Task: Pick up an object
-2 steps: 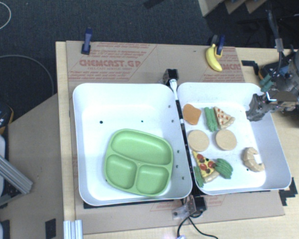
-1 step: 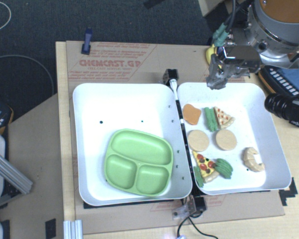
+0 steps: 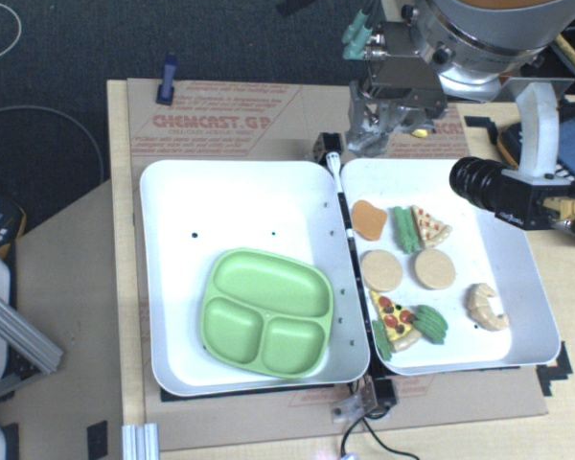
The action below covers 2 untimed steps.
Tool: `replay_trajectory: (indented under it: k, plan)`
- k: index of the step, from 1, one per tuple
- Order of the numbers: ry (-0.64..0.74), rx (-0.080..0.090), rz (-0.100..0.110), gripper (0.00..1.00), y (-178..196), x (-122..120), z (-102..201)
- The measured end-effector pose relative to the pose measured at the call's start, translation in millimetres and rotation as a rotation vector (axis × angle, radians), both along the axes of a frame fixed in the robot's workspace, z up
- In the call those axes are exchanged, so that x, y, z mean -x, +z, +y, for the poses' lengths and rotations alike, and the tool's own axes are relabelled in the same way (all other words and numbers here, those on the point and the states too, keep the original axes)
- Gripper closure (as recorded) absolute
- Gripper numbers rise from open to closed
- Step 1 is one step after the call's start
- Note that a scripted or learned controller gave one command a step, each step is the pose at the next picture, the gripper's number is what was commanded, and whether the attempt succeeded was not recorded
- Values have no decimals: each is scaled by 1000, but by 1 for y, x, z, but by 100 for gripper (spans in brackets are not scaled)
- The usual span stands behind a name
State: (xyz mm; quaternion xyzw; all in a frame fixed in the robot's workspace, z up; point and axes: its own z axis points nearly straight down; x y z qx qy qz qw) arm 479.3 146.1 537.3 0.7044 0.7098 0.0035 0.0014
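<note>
The right bin (image 3: pixel 527 286) holds several toy foods: an orange-brown piece (image 3: pixel 369 219), a green pod (image 3: pixel 404 228), a small pizza slice (image 3: pixel 428 225), two tan round discs (image 3: pixel 381 269) (image 3: pixel 434 268), a larger pizza slice (image 3: pixel 393 316), a green leafy piece (image 3: pixel 429 322) and a beige pastry (image 3: pixel 486 307). My gripper (image 3: pixel 388 130) hangs above the far edge of this bin, near its left corner. It is raised clear of all the food, and the orange-brown piece is the closest.
In the left bin (image 3: pixel 172 218) lies a green divided plate (image 3: pixel 266 310), toward the near side. Both bins rest on a cardboard sheet (image 3: pixel 230 113). A blue clip (image 3: pixel 167 79) sits at the sheet's far left corner.
</note>
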Motion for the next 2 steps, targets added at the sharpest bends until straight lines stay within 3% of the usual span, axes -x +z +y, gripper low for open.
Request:
replay_trajectory:
  k: [1,2]
  plan:
    - [-14,8,24,100,-153,-15,-44]
    - [-9,2,4,100,-133,-17,-41]
